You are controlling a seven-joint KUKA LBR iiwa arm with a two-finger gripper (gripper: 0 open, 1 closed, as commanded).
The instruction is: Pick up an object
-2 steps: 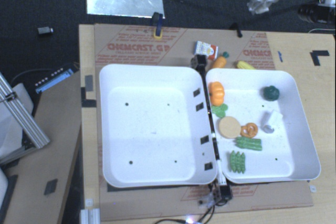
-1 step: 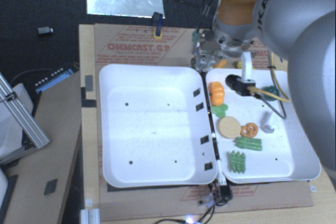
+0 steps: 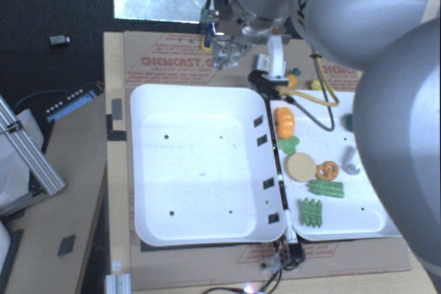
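Note:
My gripper (image 3: 225,57) hangs over the cardboard just behind the back rim of the left bin (image 3: 148,148), well above the bench. The right bin (image 3: 358,220) holds several small items. An orange pumpkin-like piece (image 3: 284,122) lies near its left wall, with a green piece (image 3: 288,144) right below it. Further forward come a tan round disc (image 3: 301,166), a pretzel (image 3: 326,169), a green pod (image 3: 326,189) and a ridged green piece (image 3: 311,212). A small grey item (image 3: 351,165) lies to the right of the pretzel. My arm hides the bin's right part.
A yellow item (image 3: 316,85) and a small orange and teal one (image 3: 295,72) sit near the right bin's back edge. Black clips (image 3: 267,184) line the wall between the bins. Aluminium rails (image 3: 31,155) stand off the bench at the left.

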